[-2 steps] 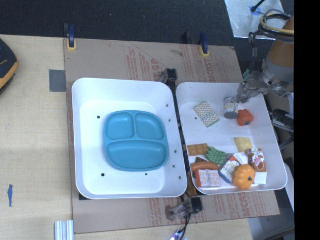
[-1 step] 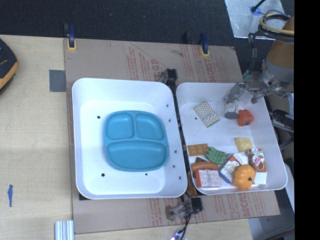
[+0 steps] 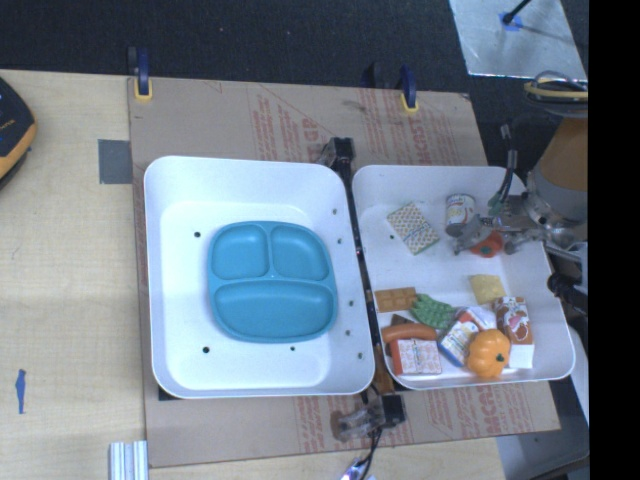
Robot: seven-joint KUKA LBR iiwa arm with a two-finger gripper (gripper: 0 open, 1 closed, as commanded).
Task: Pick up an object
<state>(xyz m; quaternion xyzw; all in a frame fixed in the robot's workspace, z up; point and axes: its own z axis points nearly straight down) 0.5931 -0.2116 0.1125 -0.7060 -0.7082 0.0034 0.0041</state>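
Observation:
My gripper [image 3: 487, 240] hangs low over the upper right part of the right bin [image 3: 375, 268], reaching in from the right. Its fingers stand open, one at each side of a small red-orange object [image 3: 487, 247] on the bin floor. A small tin can [image 3: 459, 210] stands just left of the gripper. A checked square packet [image 3: 412, 226] lies further left. Below are a yellow block [image 3: 487, 288], a brown bar [image 3: 394, 298], a green item [image 3: 432, 311], a red sausage [image 3: 410, 333] and an orange pumpkin-like fruit [image 3: 488, 353].
The left bin [image 3: 170, 268] holds a blue divided plate [image 3: 272, 280]. Several small cartons crowd the right bin's lower corner beside a red and white box [image 3: 415, 359]. Clamps [image 3: 407, 88] pin the cardboard sheet at the back. A yellow and black object [image 3: 12, 128] sits at the far left.

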